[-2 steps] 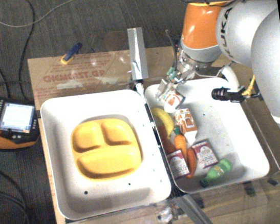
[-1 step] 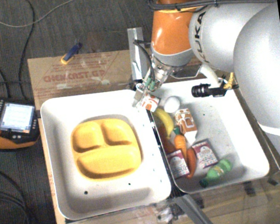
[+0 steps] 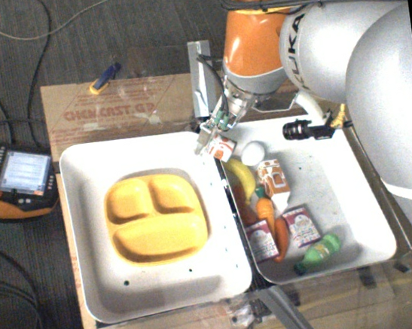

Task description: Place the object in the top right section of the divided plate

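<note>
The gripper (image 3: 213, 132) pinches a small carton (image 3: 222, 148) over the bins' shared wall. The plate's (image 3: 156, 218) one o'clock section is near; a thin corner grip could drop it short

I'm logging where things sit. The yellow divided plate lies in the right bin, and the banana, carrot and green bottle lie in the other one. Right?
Not quite: the camera view shows the yellow divided plate in the left bin. The banana, carrot and green bottle do lie in the other one, the right bin.
</note>
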`<state>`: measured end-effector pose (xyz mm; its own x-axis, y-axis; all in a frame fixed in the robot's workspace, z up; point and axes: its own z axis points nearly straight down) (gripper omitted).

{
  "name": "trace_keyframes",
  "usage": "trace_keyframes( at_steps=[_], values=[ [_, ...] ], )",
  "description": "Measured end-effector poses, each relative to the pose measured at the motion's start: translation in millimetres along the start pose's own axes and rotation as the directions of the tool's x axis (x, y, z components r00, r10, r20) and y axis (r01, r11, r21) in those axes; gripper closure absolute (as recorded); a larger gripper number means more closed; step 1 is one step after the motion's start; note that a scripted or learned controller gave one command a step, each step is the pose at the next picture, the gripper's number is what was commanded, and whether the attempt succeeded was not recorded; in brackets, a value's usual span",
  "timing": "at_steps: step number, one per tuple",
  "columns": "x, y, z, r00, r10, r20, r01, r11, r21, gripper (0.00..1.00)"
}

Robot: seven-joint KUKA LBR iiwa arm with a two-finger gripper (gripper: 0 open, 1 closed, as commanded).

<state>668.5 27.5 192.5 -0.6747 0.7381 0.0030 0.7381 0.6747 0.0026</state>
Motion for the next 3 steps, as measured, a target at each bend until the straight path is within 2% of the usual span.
trace_keyframes(
  at_steps=[1,2,3],
  values=[
    [42.0,-28.0,9.6,0.984,0.180,0.001,-0.180,0.984,0.003,1.00],
    [64.5,-46.1,-53.8,0.999,-0.034,0.004,0.034,0.999,0.003,1.00],
    [101.4,6.0,16.7,0.896,-0.444,0.000,0.444,0.896,0.002,1.00]
  ],
)
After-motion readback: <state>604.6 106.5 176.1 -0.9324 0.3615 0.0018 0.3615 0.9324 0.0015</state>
